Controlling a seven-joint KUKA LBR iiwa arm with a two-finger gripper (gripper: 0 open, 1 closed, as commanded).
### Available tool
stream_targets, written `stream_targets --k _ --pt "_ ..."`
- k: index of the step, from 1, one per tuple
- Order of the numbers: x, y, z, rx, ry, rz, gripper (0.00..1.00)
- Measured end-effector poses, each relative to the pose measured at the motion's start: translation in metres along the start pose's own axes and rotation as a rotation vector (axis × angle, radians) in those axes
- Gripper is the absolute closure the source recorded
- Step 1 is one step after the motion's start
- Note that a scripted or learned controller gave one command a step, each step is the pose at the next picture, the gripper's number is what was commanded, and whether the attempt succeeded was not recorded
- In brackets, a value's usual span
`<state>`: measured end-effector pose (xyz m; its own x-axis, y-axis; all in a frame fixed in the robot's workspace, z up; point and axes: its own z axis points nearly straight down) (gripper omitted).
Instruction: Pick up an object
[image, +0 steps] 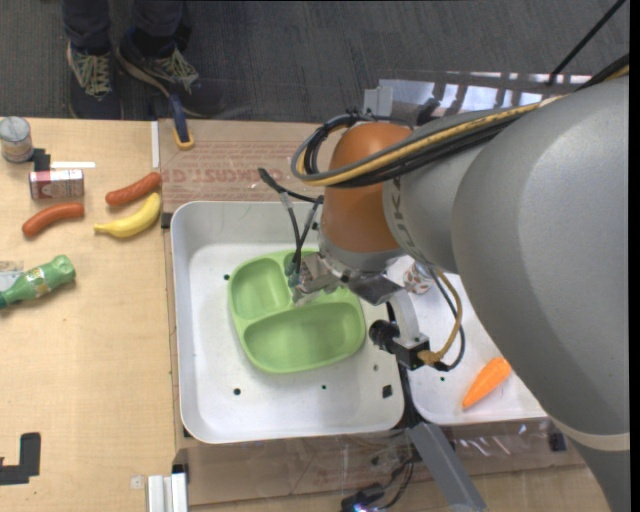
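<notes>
Plate (295, 325), green and divided, lies in the left bin (200, 400) at the frame's middle. Gripper (305, 280) is at its upper right rim; whether it is closed, I cannot tell. It looks light, stiff and smooth, so the raised rim is the best place.

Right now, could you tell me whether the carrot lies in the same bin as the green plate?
No, the carrot lies in the right bin, the green plate in the left.

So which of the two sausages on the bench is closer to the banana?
The upper sausage, lying tilted just above the banana and nearly touching its tip. The other sausage lies apart, farther left, below the small carton.
</notes>
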<state>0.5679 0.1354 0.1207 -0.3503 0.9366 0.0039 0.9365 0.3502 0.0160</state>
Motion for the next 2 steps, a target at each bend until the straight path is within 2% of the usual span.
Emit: stream_targets --k 1,2 --pt "0.051 -0.048 0.010 -0.038 -0.022 -0.287 1.00" --pt "0.083 0.023 -0.177 0.023 -0.007 -0.107 1.00"
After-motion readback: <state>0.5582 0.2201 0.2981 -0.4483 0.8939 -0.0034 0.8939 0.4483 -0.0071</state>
